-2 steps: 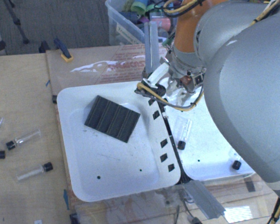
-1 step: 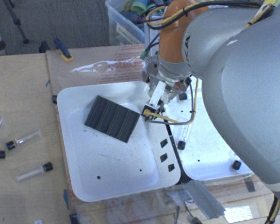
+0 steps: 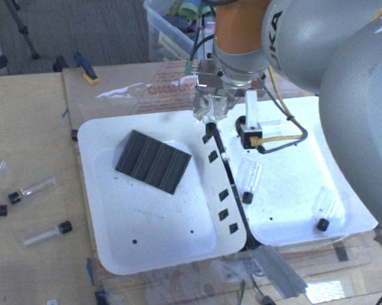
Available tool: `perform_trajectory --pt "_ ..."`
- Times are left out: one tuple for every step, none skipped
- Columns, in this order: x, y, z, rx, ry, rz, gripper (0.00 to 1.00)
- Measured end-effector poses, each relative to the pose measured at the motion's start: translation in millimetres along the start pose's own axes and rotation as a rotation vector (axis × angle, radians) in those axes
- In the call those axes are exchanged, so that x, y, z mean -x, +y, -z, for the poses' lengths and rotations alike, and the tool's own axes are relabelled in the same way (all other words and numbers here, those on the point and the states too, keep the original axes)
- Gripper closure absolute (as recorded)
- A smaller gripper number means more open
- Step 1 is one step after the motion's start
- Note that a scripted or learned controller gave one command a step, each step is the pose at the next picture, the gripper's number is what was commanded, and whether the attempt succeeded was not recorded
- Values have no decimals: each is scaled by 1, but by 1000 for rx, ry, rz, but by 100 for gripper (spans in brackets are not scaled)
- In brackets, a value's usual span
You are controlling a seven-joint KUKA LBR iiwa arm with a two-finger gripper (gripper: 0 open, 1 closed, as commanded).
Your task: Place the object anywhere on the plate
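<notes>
A dark ridged rectangular plate (image 3: 153,161) lies flat in the left bin (image 3: 119,248), turned at an angle. In the right bin (image 3: 297,229), one clear vial with a black cap (image 3: 249,182) lies near the divider. A second such vial (image 3: 325,211) lies near the front right corner. My gripper (image 3: 214,113) hangs over the far end of the divider between the bins, above and right of the plate and beyond the nearer vial. I see nothing held in it.
A black strip with tabs (image 3: 224,182) runs along the divider. Several loose vials (image 3: 31,190) lie on the bench to the left. A clear storage box (image 3: 172,17) stands behind the bins. A cabled black unit (image 3: 250,135) hangs beside the wrist.
</notes>
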State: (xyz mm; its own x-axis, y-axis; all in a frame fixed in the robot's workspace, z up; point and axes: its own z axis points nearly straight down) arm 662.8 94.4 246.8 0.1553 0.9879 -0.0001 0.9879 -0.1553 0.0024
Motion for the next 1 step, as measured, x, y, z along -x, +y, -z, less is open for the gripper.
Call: perform_trajectory --pt "-85 -30 -111 -6 0 217 100"
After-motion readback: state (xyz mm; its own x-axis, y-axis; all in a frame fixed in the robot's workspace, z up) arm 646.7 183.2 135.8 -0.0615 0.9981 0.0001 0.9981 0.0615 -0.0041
